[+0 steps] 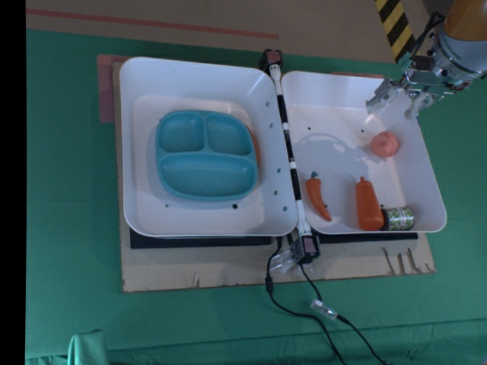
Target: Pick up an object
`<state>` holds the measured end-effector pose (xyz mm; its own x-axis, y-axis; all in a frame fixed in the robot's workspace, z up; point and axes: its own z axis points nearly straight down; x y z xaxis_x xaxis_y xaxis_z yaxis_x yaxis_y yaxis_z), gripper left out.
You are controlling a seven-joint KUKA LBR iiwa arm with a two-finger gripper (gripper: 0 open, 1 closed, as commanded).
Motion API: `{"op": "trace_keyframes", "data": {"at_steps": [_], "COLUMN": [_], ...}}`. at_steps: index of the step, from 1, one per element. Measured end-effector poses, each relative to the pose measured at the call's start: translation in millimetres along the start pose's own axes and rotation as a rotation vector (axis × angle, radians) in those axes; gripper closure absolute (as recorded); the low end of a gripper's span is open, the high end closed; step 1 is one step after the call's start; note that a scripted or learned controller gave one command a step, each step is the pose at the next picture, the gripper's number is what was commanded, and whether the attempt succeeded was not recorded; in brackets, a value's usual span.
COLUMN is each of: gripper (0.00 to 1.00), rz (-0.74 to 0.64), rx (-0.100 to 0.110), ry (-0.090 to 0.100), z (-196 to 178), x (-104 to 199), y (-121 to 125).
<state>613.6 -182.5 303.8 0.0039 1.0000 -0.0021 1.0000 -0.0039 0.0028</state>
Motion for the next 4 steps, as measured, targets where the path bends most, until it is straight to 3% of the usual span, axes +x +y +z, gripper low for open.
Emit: {"op": "trace_keyframes", "data": {"at_steps": [1,2,3,4], "gripper": [0.00,1.00,1.00,1.00], "rz": [-0.001,0.001,-0.001,0.001], "rx": [-0.001,-0.007,-0.003,-0.001], "ry": [0.000,-0.004,-0.002,-0.001], "z": [101,88,14,-41], "x": [7,6,-4,-1], "y": [18,20,66,-38]}}
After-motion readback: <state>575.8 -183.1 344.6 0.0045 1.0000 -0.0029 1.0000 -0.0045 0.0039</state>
